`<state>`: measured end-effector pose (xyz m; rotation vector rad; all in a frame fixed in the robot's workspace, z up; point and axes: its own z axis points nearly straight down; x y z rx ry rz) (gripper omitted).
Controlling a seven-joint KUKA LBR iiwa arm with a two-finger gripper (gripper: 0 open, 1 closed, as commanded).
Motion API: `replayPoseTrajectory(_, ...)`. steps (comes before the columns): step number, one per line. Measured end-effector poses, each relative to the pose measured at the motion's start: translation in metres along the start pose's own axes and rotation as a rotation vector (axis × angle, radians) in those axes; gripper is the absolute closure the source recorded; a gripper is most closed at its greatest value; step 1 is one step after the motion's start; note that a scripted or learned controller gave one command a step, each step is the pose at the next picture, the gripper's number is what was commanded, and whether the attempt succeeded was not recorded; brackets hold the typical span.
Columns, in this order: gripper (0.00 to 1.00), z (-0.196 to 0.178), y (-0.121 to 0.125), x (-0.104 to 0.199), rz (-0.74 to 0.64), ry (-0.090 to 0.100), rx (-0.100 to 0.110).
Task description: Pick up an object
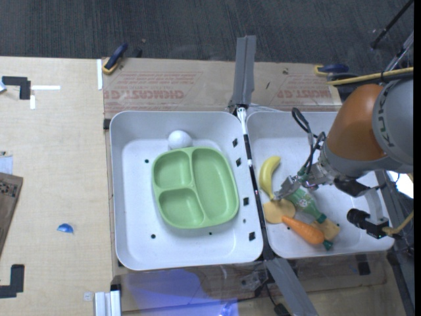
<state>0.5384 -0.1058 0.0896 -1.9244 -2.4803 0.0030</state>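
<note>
I look down at a slant on a pale wooden counter (52, 176) that carries two shallow white plastic bins side by side, resting on a sheet of brown cardboard with red print (171, 84). Beyond the counter the floor is dark grey carpet (164, 12).

The left white bin (125, 196) holds a light green plastic plate with three compartments (195, 187), lying flat near the middle. A small white ball (179, 139) sits just behind the plate, touching its far rim.

The right white bin (276, 133) holds a cluster of toy food near its front left. A yellow plastic banana (268, 174) lies closest to the wall between the bins. Just in front of it is a flat yellowish round piece (278, 210), and an orange plastic carrot (304, 230) lies slanted at the front. A clear bottle with a green label (305, 203) rests between them.

My grey arm with its orange band (358, 127) reaches in from the right. The hand (294, 187) is down among the food, beside the banana and over the bottle. I cannot tell whether it grips anything.

A small blue object (64, 228) lies on the counter at left, well apart from the bins.
</note>
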Motion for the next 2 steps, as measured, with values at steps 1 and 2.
replayPoseTrajectory(1,1.00,-0.007,-0.001,-0.002,0.005,0.001,0.003)
replayPoseTrajectory(2,1.00,-0.131,0.073,0.032,0.179,-0.002,0.002)
